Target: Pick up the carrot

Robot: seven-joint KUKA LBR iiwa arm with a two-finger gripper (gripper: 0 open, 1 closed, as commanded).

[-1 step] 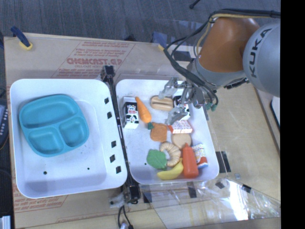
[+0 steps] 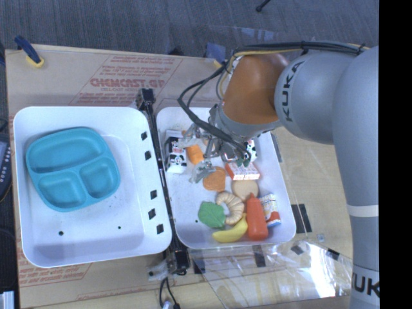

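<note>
Two white bins sit on the bench, and in the right bin (image 2: pixel 278 166) the gripper (image 2: pixel 207 165) hangs over the food pile with the carrot (image 2: pixel 256 219) lying lengthwise below-right of it, apart from the gripper, near the front wall.

Grey arm (image 2: pixel 341 108) enters from right of frame, thick link running down the right side, elbowing toward upper centre. Orange band (image 2: pixel 252 89) sits above wrist, black cables looped around it. Gripper (image 2: pixel 214 156) points down at centre of frame, metal fingers (image 2: pixel 205 166) spread a little, nothing seen between them
</note>
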